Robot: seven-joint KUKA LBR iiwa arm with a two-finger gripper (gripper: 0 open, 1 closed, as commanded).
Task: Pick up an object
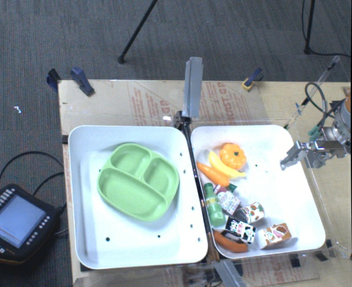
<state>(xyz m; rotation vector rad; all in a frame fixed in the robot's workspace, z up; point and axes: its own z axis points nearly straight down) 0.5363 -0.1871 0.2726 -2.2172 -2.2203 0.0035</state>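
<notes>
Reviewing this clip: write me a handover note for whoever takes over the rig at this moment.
Gripper: at the right bin's right edge, with nothing between the jaws; whether they are open or shut is unclear.
Things: orange pumpkin, banana, carrot, green bottle and small cartons are heaped along the right bin's left and front side. The green divided plate lies in the left bin.
Done: no pick visible yet.
Left: move to the pile, grasp one object, lift it.

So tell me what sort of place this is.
Probably a robotics lab test bench: two shallow white bins on a clamped cardboard-topped table, a grey handheld control pendant on the carpet, and tripod legs behind.
</notes>
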